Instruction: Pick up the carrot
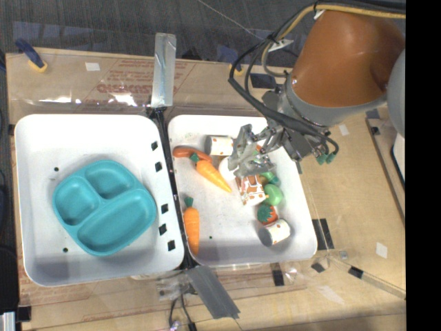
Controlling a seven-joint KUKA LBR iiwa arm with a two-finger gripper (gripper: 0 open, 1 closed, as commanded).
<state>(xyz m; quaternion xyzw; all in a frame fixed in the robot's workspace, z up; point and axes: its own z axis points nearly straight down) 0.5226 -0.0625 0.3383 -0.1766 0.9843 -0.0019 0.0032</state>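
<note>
Two toy carrots lie in the right bin (303,226). One carrot (212,174) lies slantwise near the bin's middle, its green top toward the upper left. A second carrot (191,227) lies along the bin's left wall, green top pointing up. My gripper (248,158) hangs over the bin's upper middle, just right of the slanted carrot's tip and above a red-and-white carton (252,191). No carrot is in the gripper.
A red sausage-like piece (182,152) and a white box (220,145) lie near the bin's top. A green item (274,194), a red-and-green item (267,214) and a white cylinder (274,233) crowd the right side. A teal divided plate (103,205) sits in the left bin (34,143).
</note>
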